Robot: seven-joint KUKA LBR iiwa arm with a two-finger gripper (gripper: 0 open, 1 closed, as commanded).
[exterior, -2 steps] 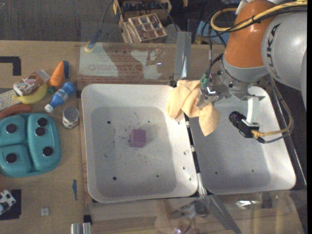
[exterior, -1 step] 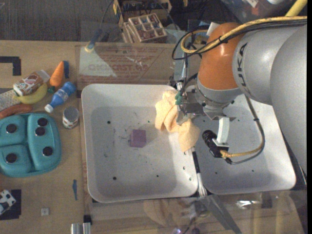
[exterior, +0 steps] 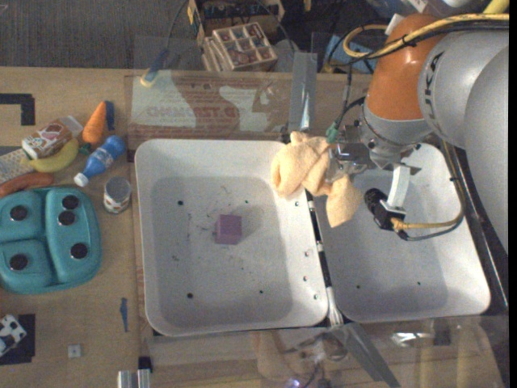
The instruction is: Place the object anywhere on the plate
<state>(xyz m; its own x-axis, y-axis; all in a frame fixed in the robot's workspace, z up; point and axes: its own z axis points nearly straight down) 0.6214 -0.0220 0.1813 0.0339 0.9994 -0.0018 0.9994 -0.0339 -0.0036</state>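
Nearest to me, on the left bin's [exterior: 161,297] floor, a small purple block [exterior: 229,229] sits by itself, a little left of the middle. Beside it the right bin [exterior: 452,297] shares the central seam. Off to the left on the bench [exterior: 48,314] lies a teal moulded tray [exterior: 44,237], with a small grey cup [exterior: 118,194] just beside it. Further back over the seam between the bins, a pale yellow cloth [exterior: 311,172] hangs bunched up, draped across the left bin's rim and drooping toward the right bin; it hangs from the jaws [exterior: 343,156] of the arm [exterior: 452,79], which are closed on it. A black cable fitting [exterior: 380,208] dangles under the wrist. Beyond the tray, a blue bottle [exterior: 101,158], a toy carrot [exterior: 96,121] and a banana [exterior: 55,159] lie close together. Farthest off, past the bench edge, stands a cardboard box with compartments [exterior: 238,43]
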